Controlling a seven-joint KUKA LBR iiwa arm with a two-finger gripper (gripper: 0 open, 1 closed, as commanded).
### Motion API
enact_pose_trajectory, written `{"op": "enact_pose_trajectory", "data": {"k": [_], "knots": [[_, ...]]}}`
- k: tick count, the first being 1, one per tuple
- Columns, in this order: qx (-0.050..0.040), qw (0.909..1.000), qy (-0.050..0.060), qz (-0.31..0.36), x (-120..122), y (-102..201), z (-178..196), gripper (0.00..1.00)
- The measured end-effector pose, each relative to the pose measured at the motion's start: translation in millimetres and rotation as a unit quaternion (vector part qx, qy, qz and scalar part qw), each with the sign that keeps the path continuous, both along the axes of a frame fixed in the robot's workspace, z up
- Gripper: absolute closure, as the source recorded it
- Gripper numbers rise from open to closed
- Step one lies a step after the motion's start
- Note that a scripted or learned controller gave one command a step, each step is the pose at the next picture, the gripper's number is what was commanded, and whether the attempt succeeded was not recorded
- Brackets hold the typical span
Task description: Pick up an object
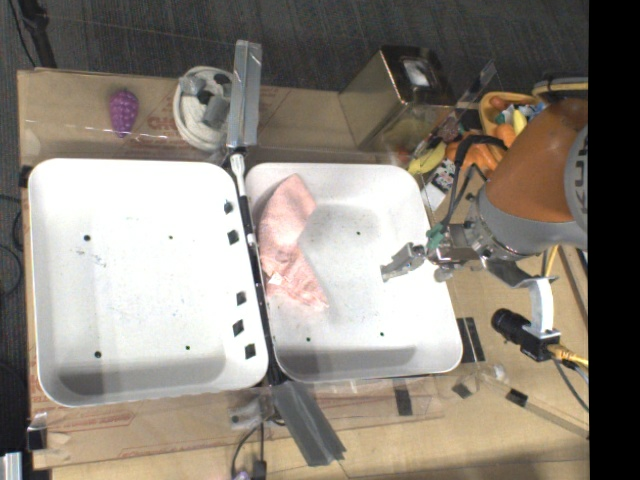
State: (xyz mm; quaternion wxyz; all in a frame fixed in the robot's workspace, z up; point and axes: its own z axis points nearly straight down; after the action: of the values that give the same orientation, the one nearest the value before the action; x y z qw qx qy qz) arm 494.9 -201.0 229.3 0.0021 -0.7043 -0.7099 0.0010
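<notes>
Right bin (400, 353): pink cloth (288, 240), no legible writing.
You see the gripper (403, 263) over the bin's right side, apart from the cloth; finger state can't be told.

1. I can read no words, numbers or brand marks anywhere from my feed.
2. The cardboard strip (160, 123) behind the left bin (60, 183) carries faint reddish printing beside the purple object (123, 111), but it is too pale and blurred for me to make out a single letter.
3. The brown box (395, 93) behind the right bin (400, 180) has a small pale panel on top that may be a label; I cannot read anything on it.
</notes>
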Motion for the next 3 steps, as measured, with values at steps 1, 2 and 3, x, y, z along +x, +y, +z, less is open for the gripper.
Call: {"op": "enact_pose_trajectory", "data": {"k": [1, 2, 3], "knots": [[0.0, 0.9989, 0.001, -0.047, -12, 51, -96, 0.0], [-0.0002, 0.9998, 0.001, -0.019, 57, 91, -136, 0.0], [-0.0005, 0.9992, 0.0, -0.041, 135, 91, -138, 0.0]]}}
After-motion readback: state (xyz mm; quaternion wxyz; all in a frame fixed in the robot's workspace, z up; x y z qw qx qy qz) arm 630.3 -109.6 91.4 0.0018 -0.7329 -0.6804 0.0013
